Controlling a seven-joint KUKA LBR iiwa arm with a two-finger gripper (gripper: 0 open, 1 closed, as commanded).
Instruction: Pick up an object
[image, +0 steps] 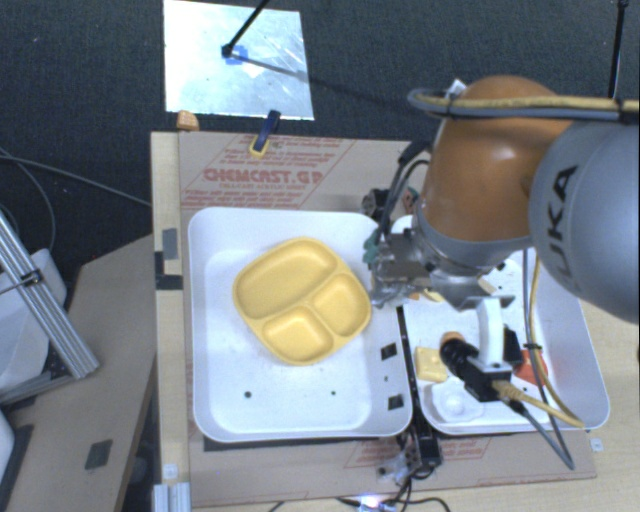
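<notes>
Yellow divided tray (301, 300) lies in the left bin (215, 400) (tilted askew).

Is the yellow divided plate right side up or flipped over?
Right side up: the yellow plate shows its three hollow compartments facing the camera.

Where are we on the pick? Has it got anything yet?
Nothing looks picked. The yellow tray lies flat in the left bin. The arm's wrist hangs over the divider between the bins, toward the right bin, hiding the gripper. Left to do: grasp an object and lift it.
</notes>
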